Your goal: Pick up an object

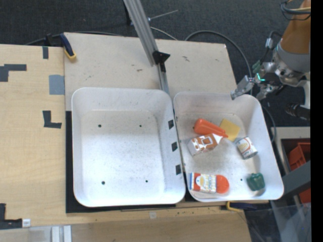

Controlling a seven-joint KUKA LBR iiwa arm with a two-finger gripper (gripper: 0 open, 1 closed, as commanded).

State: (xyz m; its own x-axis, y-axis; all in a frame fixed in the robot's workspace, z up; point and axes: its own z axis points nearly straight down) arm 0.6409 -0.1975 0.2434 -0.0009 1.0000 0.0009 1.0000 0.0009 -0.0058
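In the right bin (262, 120), an orange carrot (209, 127), yellow sponge (230, 129), two small cans (204, 144) (246, 147), a red-capped packet (209, 183) at 7 o'clock and a green pepper (256, 181) at 5 o'clock were seen lying.

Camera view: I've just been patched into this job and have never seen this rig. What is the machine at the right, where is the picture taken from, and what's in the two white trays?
One fixed camera looks down at a slant on a bench. The grey arm with an orange band enters from the right; its gripper sits above the right bin's far corner, with nothing seen between its fingers. That bin holds an orange carrot-like piece, a yellow block, two small cans, a red-and-white packet and a green piece. The left bin lies beside it.
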